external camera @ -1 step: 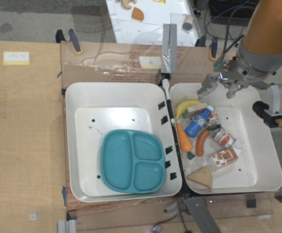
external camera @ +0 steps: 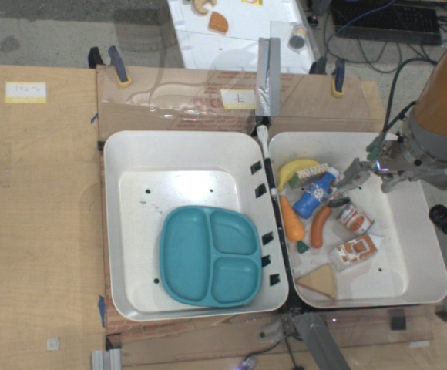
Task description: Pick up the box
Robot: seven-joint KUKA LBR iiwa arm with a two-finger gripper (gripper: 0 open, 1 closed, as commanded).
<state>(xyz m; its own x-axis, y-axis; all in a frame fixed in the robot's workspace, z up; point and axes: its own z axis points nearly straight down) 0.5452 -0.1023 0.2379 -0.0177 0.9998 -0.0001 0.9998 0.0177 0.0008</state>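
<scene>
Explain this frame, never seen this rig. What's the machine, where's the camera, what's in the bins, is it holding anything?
One fixed camera looks down at a slant on two shallow white bins. The grey arm with an orange band reaches in from the right; its gripper hovers over the right bin, with nothing visible between its fingers. That bin holds toy food: a banana, carrot, sausage, a blue packet, a can, a cheese wedge and the small box. The left bin holds a teal divided plate.

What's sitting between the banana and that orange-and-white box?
In the camera view, between the banana and the box lie a blue can, a sausage and a small red-and-white can.
</scene>
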